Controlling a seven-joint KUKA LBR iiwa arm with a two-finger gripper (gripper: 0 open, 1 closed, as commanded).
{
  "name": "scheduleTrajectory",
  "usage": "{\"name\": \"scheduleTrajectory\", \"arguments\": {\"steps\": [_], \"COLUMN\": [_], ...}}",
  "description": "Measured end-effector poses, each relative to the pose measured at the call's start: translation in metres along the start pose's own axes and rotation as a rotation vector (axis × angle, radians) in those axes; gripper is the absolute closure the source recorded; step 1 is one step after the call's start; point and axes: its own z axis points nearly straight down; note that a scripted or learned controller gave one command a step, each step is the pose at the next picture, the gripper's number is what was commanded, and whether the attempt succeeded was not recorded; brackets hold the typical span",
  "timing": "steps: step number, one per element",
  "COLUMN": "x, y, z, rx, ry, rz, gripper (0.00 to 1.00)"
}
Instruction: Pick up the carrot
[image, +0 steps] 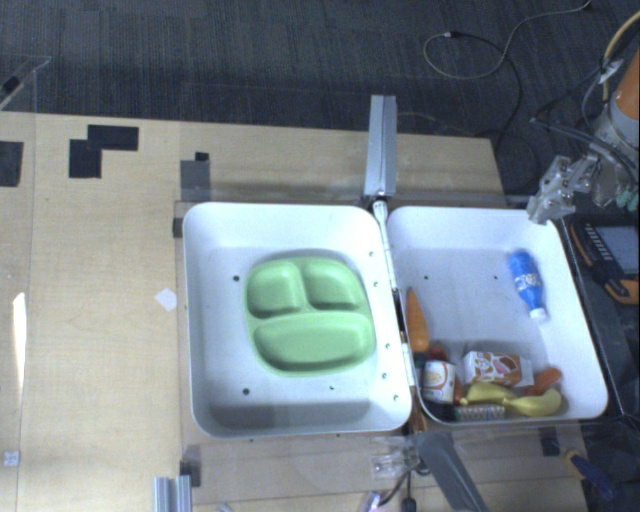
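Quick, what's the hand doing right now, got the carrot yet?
Hand: above the right bin's far corner, holding nothing; open or shut cannot be told. Carrot lies in that bin.

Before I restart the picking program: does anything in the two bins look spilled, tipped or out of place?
Nothing looks spilled. The slim orange carrot lies tight against the right white bin's left wall. The small blue bottle lies on its side, apart. The green sectioned plate sits flat in the left white bin.
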Motion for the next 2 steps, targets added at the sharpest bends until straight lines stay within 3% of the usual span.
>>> {"name": "scheduleTrajectory", "arguments": {"steps": [1, 2], "x": [-0.008, -0.013], "y": [-0.004, 0.001], "z": [0.006, 0.068], "rx": [-0.001, -0.002], "ry": [0.001, 0.003], "rz": [-0.193, -0.484], "gripper": [1.00, 1.00]}}
